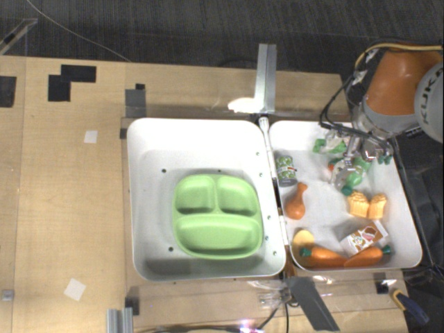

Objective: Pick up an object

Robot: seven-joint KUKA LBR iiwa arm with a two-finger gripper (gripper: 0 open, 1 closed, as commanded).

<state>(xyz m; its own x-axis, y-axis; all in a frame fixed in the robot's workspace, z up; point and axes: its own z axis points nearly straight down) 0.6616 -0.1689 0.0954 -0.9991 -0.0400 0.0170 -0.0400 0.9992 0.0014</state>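
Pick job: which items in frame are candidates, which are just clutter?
Candidates, all in the right bin:
carrots
small carton
yellow corn pieces
chicken drumstick
can
green items under the gripper

Just lying about:
green divided plate in the left bin

Wooden tabletop [69,207] bearing two shallow white bins: left bin [142,186] containing a green three-compartment plate [218,215]; right bin [402,214] adjoining it. Black squares [69,80] mark the tabletop's far left; dark carpet [173,12] lies beyond.
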